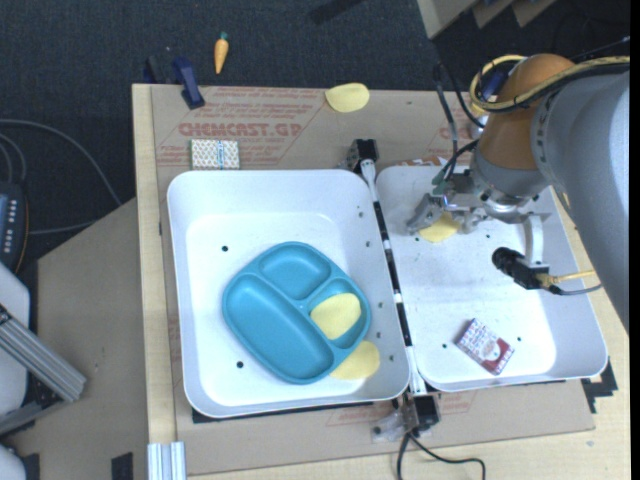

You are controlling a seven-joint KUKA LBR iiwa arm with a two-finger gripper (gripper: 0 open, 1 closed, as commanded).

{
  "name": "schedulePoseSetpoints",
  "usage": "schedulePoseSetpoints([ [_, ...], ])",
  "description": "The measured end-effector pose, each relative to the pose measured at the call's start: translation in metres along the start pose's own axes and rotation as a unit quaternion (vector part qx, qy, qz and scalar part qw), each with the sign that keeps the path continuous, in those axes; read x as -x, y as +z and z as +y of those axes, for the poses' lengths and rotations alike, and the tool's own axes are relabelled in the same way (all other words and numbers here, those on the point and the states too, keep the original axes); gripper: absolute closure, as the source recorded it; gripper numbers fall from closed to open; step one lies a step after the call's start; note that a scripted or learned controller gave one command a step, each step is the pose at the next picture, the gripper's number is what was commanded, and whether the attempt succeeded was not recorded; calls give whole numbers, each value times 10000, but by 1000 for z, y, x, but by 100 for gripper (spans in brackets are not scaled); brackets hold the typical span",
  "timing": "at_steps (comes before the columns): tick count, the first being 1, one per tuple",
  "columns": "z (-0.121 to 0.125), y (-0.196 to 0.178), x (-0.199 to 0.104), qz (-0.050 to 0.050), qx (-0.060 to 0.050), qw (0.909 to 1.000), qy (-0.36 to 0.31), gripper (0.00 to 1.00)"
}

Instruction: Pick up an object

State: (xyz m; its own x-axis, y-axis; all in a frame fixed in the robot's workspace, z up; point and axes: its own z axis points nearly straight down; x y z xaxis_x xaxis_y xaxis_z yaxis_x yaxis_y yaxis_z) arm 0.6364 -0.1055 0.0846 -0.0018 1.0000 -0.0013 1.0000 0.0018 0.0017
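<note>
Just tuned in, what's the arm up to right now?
The arm's gripper is down in the right bin, at a yellow piece near its far left corner. A small red packet lies nearer the front. In the left bin, a blue divided plate holds another yellow piece.

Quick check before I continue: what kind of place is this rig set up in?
Probably a robotics lab test bench, not a home or a factory line. Two shallow white plastic bins sit on a taped cardboard sheet, loose cables trail over dark carpet, and toy items like the blue divided plate serve as grasp targets.
</note>
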Motion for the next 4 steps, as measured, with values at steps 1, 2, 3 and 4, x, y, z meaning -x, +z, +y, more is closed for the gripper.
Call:
schedulePoseSetpoints([
  [1, 0, -11, 0, -4, -3, 10000, -4, 100],
  [2, 0, -11, 0, -4, -7, 10000, -3, 0],
  [3, 30, 0, 5, 0, 3, 10000, 1, 0],
  [4, 32, -12, 5, -12, 25, 10000, -4, 100],
])
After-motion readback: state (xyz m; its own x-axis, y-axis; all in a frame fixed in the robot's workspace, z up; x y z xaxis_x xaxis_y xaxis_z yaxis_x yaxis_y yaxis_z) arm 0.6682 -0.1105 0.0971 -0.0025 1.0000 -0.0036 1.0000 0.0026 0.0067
